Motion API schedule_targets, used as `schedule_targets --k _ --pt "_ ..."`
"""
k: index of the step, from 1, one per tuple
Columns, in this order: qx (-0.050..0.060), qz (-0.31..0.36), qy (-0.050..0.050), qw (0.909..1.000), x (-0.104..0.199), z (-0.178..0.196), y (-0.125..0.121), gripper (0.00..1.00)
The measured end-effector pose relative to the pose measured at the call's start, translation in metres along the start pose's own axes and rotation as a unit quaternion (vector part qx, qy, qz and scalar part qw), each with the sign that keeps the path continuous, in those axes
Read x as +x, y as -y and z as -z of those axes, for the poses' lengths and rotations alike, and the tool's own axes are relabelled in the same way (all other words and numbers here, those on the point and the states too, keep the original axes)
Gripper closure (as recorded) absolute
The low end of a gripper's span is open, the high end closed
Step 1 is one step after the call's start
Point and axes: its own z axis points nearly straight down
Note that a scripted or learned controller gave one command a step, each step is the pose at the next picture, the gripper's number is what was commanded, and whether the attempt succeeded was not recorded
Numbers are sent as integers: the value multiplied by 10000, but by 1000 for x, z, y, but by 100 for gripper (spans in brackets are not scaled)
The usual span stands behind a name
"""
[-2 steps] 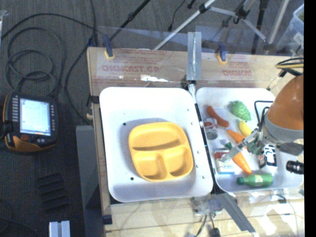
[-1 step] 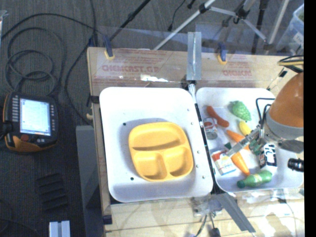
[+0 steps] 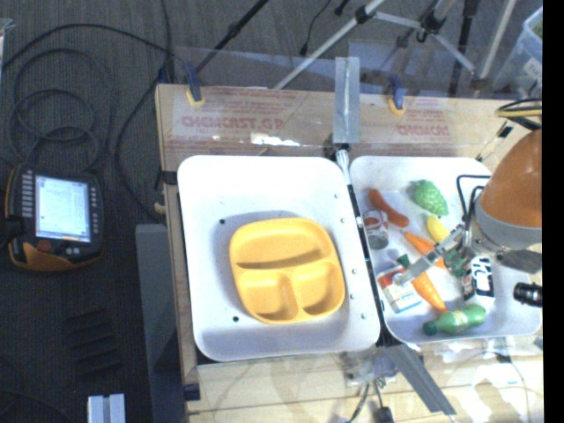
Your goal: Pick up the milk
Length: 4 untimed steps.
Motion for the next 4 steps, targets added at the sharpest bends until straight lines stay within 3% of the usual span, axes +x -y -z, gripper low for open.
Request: schedule_targets --k 4 --pt "0 0 0 10000 0 0 0 0"
